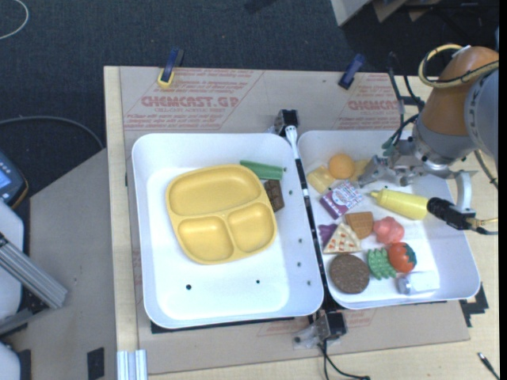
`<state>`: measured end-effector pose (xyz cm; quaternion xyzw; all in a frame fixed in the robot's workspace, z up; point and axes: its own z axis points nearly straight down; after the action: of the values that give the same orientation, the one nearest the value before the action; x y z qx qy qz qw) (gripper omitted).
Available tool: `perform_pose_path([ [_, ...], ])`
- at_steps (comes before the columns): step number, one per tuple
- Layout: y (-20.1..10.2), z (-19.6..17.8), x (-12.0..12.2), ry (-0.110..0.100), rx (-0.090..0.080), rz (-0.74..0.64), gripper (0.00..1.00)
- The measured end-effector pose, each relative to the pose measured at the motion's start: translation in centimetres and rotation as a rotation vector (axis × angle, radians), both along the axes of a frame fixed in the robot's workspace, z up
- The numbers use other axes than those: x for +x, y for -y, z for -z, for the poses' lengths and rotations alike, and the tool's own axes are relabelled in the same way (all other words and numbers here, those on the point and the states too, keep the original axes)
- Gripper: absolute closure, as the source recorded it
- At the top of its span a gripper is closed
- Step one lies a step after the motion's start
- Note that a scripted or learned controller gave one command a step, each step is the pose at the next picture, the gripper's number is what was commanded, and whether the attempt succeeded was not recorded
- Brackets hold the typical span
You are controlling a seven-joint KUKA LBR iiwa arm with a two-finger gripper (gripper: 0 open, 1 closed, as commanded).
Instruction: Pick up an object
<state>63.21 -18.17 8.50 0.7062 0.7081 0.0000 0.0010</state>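
The right bin (459,271) holds several toy foods: an orange ball (341,165), a pale yellow block (319,180), a purple packet (341,198), a yellow squeeze bottle (402,203), a tan cracker (360,223), a pink piece (388,230), a pizza slice (341,241), a tomato (402,256), a green piece (380,263) and a brown cookie (349,273). My gripper (388,170) hangs low over the bin's far side, just right of the orange ball and above the bottle. Nothing is seen held in it.
The left bin (158,291) carries a yellow divided plate (221,213), with a green strip (262,169) and a brown block (274,195) at its far right edge. The grey arm with its orange band (463,66) comes in over the right bin's far corner.
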Motion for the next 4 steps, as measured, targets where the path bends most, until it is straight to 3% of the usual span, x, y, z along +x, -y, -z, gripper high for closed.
perform_pose_path([
  [1,0.0,-1.1,0.1,0.003,-0.001,0.0,1.0],
  [3,1.4,-11.5,0.0,0.008,-0.003,0.002,1.0],
  [4,1.4,-14.2,0.1,0.005,-0.001,0.002,1.0],
])
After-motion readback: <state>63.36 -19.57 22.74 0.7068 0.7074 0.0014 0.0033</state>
